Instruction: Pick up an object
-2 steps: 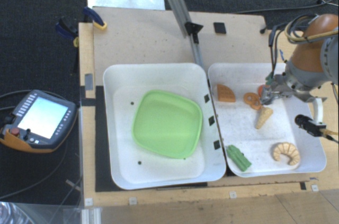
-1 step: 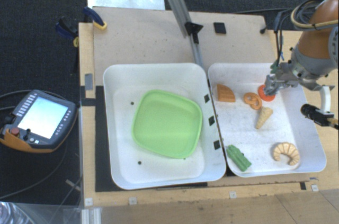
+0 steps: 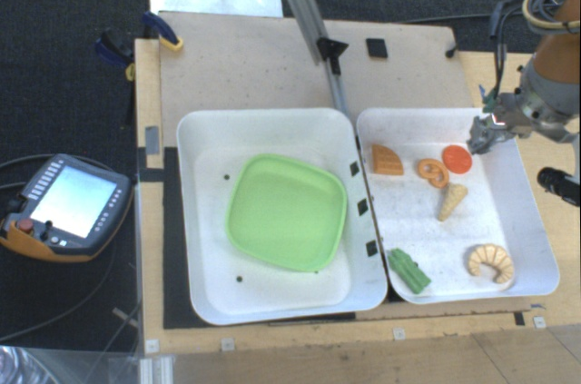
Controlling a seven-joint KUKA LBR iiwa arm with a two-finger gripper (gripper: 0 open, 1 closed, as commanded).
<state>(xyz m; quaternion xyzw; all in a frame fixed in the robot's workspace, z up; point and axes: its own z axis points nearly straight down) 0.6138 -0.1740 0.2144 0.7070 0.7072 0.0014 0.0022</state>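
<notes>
Your hand [image 3: 478, 140] hovers over the right bin's [image 3: 536, 219] top edge, by the red disc [image 3: 457, 160]; can't tell its grip state.

The bench [image 3: 272, 73] is bearing 2 white bins side by side: the left bin [image 3: 204, 287] and the right bin [image 3: 531, 228].

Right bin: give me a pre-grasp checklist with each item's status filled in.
1. Gripper over the right bin: ok, above its far right corner.
2. Nearest target free to grasp: ok, the red tomato slice lies just below the gripper, though the pretzel sits close beside it.
3. Finger opening: cannot tell.
4. Nothing held already: cannot tell.
5. Other items spaced apart: ok, croissant, cone, green toy and bread wedge lie apart.
</notes>
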